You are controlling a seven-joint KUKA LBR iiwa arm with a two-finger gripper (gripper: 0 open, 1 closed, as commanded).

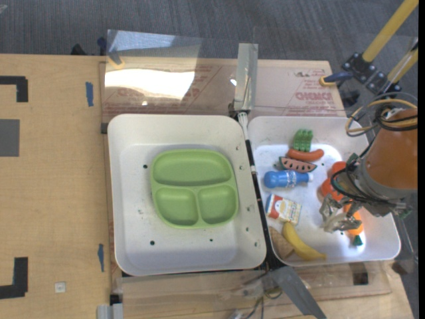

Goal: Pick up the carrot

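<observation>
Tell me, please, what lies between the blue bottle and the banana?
In the camera view, a small white-and-orange packet lies between the bottle and the banana.

We see the carrot in the right bin, near that bin's right wall and toward its front edge. It is orange — with a small green tip at its lower end. Most of it is hidden, so we cannot tell its full shape. The part we see pokes out just under the gripper, slanting down toward the bin's front right corner. We cannot tell if it lies on the white floor.
</observation>
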